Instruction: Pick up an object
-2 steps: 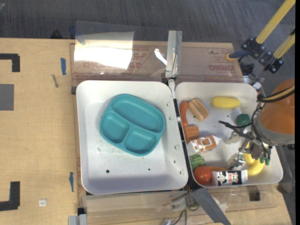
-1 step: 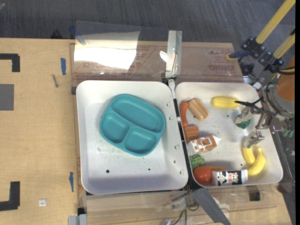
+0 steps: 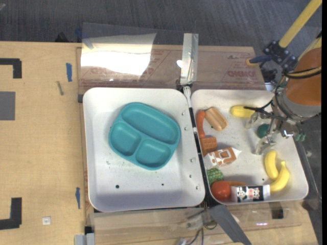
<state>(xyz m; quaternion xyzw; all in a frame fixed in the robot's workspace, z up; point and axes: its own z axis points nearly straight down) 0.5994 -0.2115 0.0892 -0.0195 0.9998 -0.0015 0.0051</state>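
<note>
- Desk (image 3: 36, 152): light wood top, carries two shallow white bins side by side.
- Left bin (image 3: 97, 177): holds one teal divided plate (image 3: 144, 135), three compartments, lying flat nr the bin's centre. A few dark specks on the bin floor below it.
- Right bin (image 3: 301, 185): holds the loose objs.
- Arm (image 3: 306, 80): enters from the right; orange band above the wrist sits over the bin's upper right corner.
- Hand (image 3: 265, 132): over the right bin, upper right part, pointing down. Open/closed state: cannot tell, metal parts blur together. No obj seen gripped.
- Small teal-green item (image 3: 262, 130): right at the hand, partly hidden; identity unclear.
- Yellow lemon-like piece (image 3: 240, 111): just left of the hand, nr the bin's top edge.
- Banana (image 3: 276, 170): below the hand, lower right of bin, apart from it.
- Bread-like tan piece (image 3: 215, 119): upper left of bin, beside an orange carrot-like piece (image 3: 201, 124) along the left wall.
- Small white/orange carton (image 3: 223, 157): mid-left, lying on its side.
- Green leafy piece (image 3: 214, 175) and red tomato-like piece (image 3: 220, 189): lower left corner, close together.
- White tube w/ dark print (image 3: 251, 192): lying along the bottom wall, touching the red piece.
</note>
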